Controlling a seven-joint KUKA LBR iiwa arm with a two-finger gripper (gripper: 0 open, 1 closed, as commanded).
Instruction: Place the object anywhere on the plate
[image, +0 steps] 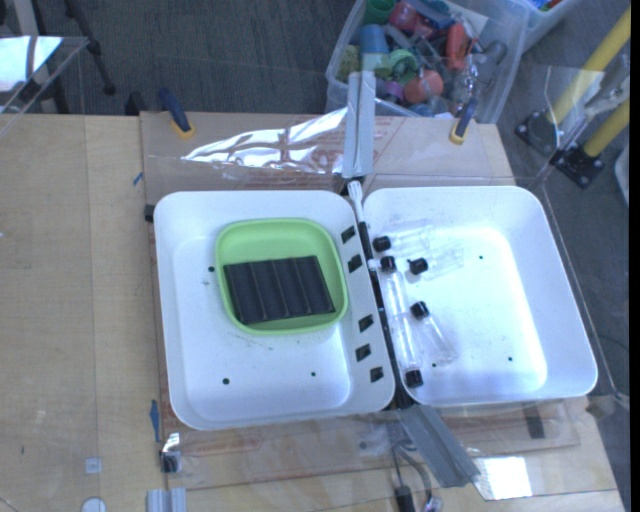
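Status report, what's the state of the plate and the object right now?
Green plate in left bin. Dark ridged block lying flat on the plate. Clear vials with black caps in right bin, apart from the plate.

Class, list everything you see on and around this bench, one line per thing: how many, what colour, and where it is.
Bins: two, white, side by side on the bench.
Plate: one, green, in the left bin.
Ridged block: one, black, lying on the plate.
Clear tubes: several, transparent with black caps, along the left side of the right bin; exact count unclear.
Foil sheet: one, silvery, behind the left bin.
Toy tub: one, clear, full of mixed-coloured items, behind the bins.
Bench: one, light wood, under everything.
Clamps: two, orange and blue, at the back edge of the bench.
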